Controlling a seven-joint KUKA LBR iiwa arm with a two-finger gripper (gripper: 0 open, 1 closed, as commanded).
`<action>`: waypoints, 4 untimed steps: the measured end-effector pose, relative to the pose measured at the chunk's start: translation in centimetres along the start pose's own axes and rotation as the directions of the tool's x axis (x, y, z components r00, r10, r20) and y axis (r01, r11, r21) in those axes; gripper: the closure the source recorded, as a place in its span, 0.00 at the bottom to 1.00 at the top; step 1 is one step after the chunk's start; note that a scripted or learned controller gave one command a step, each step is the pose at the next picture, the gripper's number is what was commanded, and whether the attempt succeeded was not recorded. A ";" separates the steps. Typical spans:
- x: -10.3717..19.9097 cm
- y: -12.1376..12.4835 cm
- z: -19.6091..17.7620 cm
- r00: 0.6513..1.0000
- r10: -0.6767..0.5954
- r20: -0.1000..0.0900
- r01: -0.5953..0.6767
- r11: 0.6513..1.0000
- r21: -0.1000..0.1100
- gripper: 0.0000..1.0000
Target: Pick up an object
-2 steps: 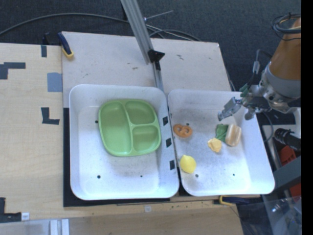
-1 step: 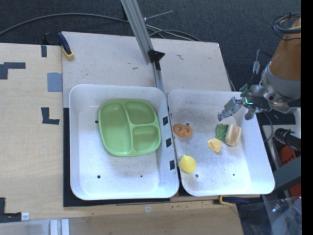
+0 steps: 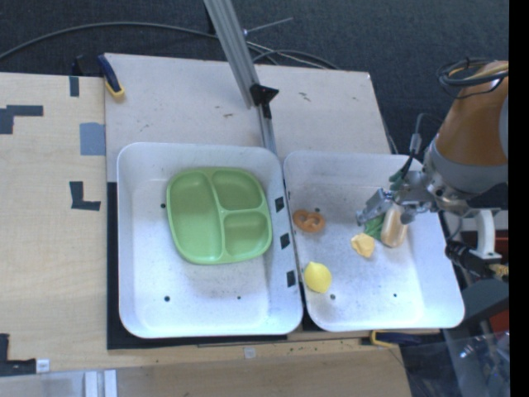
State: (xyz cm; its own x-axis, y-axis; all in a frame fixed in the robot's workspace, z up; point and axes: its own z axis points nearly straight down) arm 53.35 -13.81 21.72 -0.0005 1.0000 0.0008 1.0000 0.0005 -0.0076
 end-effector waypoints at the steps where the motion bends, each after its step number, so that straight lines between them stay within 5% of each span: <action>1: -0.2 0.0 4.4 1.000 -0.001 0.001 0.001 1.000 -0.001 0.00; 2: 0.3 -0.9 10.4 1.000 -0.001 -0.001 0.001 1.000 0.001 0.00; 3: 0.3 -0.8 9.1 1.000 -0.002 -0.001 0.002 1.000 -0.003 1.00; 4: 0.7 -1.2 2.9 1.000 -0.001 0.002 0.001 1.000 -0.012 1.00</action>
State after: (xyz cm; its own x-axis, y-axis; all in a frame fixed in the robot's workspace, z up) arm 52.13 -13.11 18.81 -0.0019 1.0000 -0.0008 1.0000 0.0019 0.0041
